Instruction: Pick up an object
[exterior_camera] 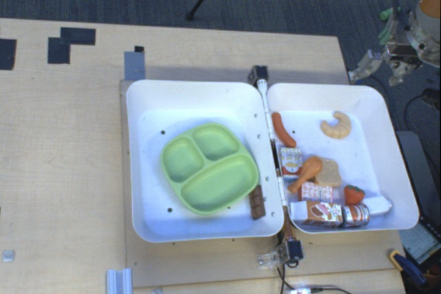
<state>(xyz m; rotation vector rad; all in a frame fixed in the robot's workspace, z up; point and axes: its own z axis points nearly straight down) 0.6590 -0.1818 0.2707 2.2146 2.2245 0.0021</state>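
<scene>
So, left to right, what you have and where it could go wrong:

Left bin [141,148]: it holds a green divided plate [210,167], lying flat, and a brown bar [257,203] against the right wall. You would likely find the plate too broad and flat for a two-finger pinch, and the bar sits so close to the wall that a finger could strike the rim.

Right bin [386,134]: here are your candidates. A red sausage [283,129] lies near the divider, a croissant [336,124] lies alone towards the back, and an orange drumstick [305,171], a small carton [291,161], a box [318,192], a can [341,215] and a strawberry [354,194] are crowded together at the front.

Risk in the pile: things touch, so you may nudge a neighbour or pinch two at once; the can may roll away.

Safest pick, as I judge it: the croissant, well apart from the rest.

Gripper [386,65]: it hangs off the right bin's far right corner, above the floor, with its fingers spread and nothing between them. A descent from here would miss the bin.
</scene>
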